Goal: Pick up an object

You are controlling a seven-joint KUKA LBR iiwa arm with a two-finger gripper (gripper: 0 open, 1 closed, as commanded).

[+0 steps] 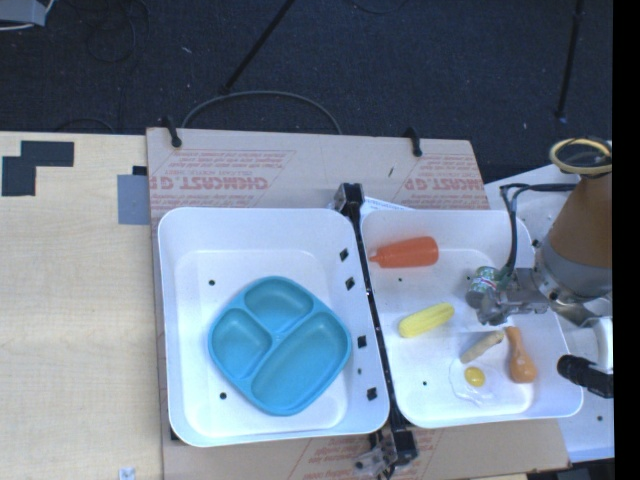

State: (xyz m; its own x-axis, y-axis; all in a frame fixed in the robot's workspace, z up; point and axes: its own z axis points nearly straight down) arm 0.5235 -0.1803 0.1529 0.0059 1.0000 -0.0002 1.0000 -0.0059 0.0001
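Fried egg toy [473,378], white w/ yellow yolk, right bin [440,413]; jaws' state unclear.

White for both bins [180,268]. Light blue for the divided plate [279,344]. Orange-red for the carrot-shaped piece [405,253], yellow for the corn cob [426,319], tan for the small stick [482,346], orange-brown for the drumstick [519,357], white with a yellow centre for the fried egg [473,378]. Grey with an orange band for the arm [585,233].
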